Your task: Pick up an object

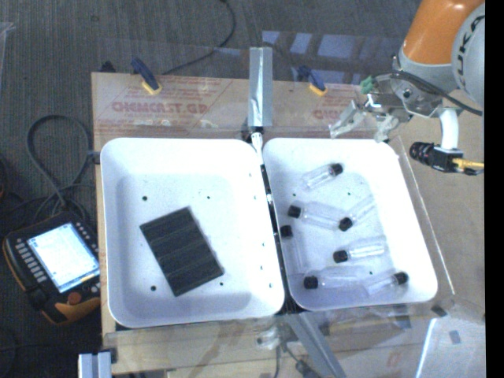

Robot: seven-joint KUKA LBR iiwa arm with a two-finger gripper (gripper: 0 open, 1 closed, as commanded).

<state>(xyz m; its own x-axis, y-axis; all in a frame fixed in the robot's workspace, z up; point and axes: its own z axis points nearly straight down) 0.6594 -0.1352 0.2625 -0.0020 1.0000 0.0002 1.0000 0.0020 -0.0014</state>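
White plastic, two shallow bins side by side on the bench. Left bin (118,164): holding one dark ribbed rectangular panel (181,250), lying flat and turned at a slant, toward the near half of the floor. A few small dark specks scattered on the floor around it.

Right bin (394,160): holding several clear vials with black caps, all lying on their sides. One vial (322,175) near the far wall, cap pointing right. One vial (319,213) at mid-floor with a black cap at its left end and another black cap (345,224) at its right end; cannot tell whether one vial or two. Loose-looking black cap (287,231) close to the dividing wall. One vial (358,253) right of centre, cap at left. One vial (335,278) along the near wall, cap at left. One vial (387,282) in the near right corner, cap at right, just beside the previous one.

Gripper (364,126) positioned above the far rim of the right bin, apart from every vial. Fingers spread open, nothing between them. Grey arm with orange band (437,14) entering from upper right.

Off the bench at left: handheld pendant (55,262) with lit screen, cable attached.
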